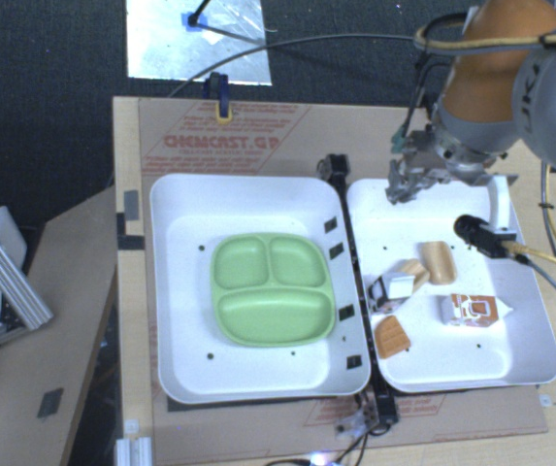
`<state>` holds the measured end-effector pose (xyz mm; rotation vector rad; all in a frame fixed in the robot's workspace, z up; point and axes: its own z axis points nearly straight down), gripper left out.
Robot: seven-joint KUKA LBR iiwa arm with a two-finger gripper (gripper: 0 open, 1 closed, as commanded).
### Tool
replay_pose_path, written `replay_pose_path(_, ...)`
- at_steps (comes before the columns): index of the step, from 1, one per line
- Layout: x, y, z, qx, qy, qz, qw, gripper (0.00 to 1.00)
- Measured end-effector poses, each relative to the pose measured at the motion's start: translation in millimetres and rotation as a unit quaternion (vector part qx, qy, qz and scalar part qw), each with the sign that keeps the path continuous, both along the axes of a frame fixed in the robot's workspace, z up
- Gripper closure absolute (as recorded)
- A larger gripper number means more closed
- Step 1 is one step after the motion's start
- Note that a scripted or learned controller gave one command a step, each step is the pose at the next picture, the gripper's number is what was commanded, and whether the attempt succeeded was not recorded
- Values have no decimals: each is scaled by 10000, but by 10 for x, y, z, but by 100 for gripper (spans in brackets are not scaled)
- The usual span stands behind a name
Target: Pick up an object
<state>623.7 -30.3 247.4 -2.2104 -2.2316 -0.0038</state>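
A bulky grey metal robot arm (549, 95) wears a rounded orange band (496, 51), with thin yellow and black cables (452, 35) looped around it.

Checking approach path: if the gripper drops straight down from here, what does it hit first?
Probably bare floor at the far end of the right bin. The gripper hangs there; the tan piece lies nearer the camera, apparently off that line. Depth is uncertain.

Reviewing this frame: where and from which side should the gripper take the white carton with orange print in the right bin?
Probably from above, fingers closing across the short sides of the white carton. It lies flat and apart from the other pieces, with bare bin floor around it. The gripper hangs over the bin's far edge.
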Motion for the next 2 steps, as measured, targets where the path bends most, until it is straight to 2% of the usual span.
replay_pose_path(2, -215, 1111, -219, 0, 9, 1, 10000, 100)
